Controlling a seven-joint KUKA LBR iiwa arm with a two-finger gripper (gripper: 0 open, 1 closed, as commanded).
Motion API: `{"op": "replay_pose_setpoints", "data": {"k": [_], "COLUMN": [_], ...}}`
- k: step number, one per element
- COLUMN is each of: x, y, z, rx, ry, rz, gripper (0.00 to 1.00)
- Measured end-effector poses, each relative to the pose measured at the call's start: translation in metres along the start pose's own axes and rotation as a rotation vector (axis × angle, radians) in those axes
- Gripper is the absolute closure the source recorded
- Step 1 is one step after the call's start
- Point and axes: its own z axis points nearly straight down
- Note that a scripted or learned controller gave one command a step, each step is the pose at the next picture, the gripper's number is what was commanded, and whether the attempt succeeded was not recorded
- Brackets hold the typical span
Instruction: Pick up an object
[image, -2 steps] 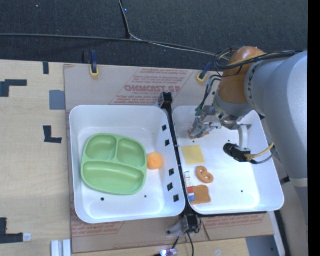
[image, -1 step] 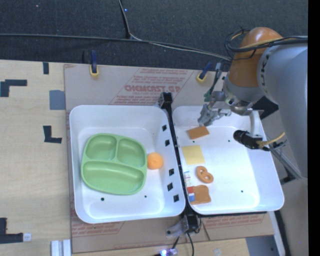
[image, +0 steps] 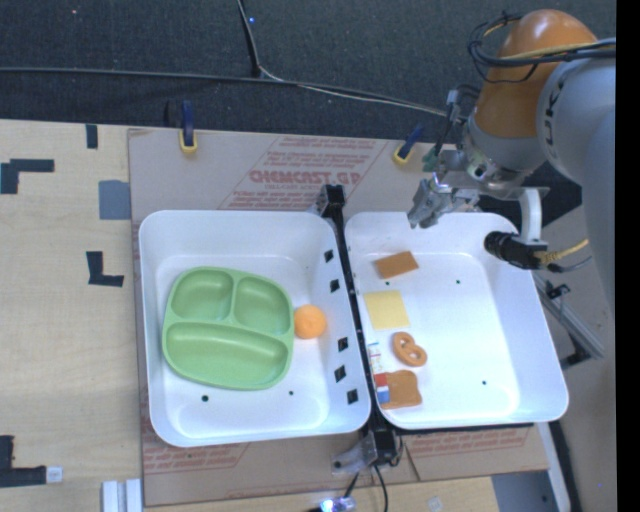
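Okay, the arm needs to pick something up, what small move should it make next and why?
Probably lower the gripper toward the brown slice. The gripper hangs over the right bin's far rim with nothing between its fingers, and that slice is the nearest item, lying flat and apart from the yellow square.

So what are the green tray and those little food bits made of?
The green tray looks like moulded plastic, smooth with a soft sheen. The pretzel, yellow square and orange ball look like toy food, likely plastic or rubber: flat, even colours. Hard to tell for certain.
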Motion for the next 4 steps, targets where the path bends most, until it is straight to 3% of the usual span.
{"op": "replay_pose_setpoints", "data": {"k": [1,4], "x": [0.000,0.157], "y": [0.000,-0.004], "z": [0.002,0.027], "rx": [0.007,0.009], "ry": [0.000,0.001], "rz": [0.001,-0.004], "gripper": [1.00,1.00]}}
